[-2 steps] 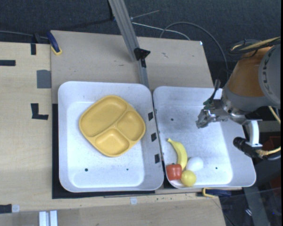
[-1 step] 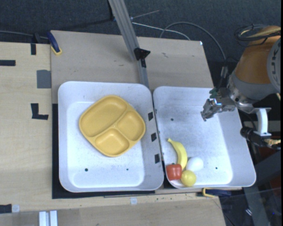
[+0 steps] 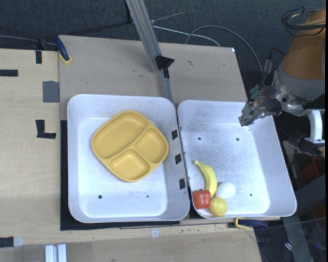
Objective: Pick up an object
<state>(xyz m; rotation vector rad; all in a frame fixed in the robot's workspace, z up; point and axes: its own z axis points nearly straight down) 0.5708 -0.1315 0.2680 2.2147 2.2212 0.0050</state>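
Reaching in from the right, gripper angled down-left over right bin's far rim, finger state unclear.

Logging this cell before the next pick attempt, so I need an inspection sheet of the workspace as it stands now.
Surface: two white bins; left bin, right bin.
Job's things: banana, red piece, yellow ball and white ball clustered at the right bin's near-left corner.
Clutter: yellow divided plate in the left bin.
Grippers: gripper over the right bin's far-right edge, holding nothing seen.
Cables: thin wire behind the bins.
Surroundings: slanted metal bar, wooden bench.
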